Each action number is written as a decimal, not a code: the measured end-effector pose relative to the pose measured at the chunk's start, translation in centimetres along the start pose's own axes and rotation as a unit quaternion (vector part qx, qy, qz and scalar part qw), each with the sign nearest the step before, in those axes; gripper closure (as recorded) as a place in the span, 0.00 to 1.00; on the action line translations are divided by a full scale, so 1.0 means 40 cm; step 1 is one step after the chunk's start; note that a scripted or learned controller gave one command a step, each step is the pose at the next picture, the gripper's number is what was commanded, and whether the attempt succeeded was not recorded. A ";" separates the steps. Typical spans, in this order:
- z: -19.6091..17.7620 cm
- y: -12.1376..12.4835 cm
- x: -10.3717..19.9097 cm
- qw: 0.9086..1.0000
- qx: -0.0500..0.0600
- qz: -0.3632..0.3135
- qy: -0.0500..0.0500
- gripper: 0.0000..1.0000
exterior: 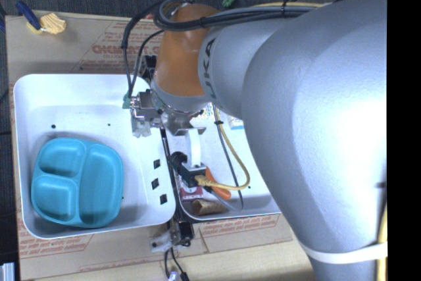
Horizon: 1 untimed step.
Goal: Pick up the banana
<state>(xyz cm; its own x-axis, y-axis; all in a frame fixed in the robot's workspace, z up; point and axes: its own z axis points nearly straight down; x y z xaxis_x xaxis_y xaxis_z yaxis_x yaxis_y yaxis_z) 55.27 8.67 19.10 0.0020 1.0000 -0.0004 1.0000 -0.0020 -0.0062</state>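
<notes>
My gripper (172,122) hangs under the orange wrist band (179,66), over the divider between the two white bins. The big grey arm (309,115) reaches in from the right and covers most of the right bin (258,197), hiding what lies under it. In the visible front corner of that bin lie an orange piece (220,191), a brown piece (205,208) and a small red and white item (191,193).
A blue divided plate (77,181) fills the front left of the left bin (72,92). Small black marks dot that bin's floor. On the cardboard at the back left lies a yellow object with a blue handle (45,22).
</notes>
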 end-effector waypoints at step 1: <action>0.001 -0.083 -0.079 0.993 0.001 0.116 0.000 1.00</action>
